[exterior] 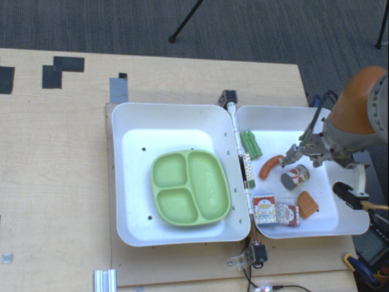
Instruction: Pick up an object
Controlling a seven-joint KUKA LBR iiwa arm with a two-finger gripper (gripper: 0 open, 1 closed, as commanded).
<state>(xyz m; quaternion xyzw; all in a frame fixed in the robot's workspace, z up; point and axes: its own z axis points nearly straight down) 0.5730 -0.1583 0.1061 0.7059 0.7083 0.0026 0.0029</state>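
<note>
Nothing is leaving the bins yet as I'm watching: going left to right, the green plate (191, 188) is lying in the left bin (130, 181), and the green pod (250, 143), red sausage (271, 166), carton (275, 212), can (294, 176) and orange piece (307, 204) are all sitting on the floor of the right bin (340, 224). I'm seeing the gripper (304, 152) hanging just above the can, fingers spread and gripping nothing. I'm judging the pick as still ahead: descent, closing and lift are all remaining.
</note>
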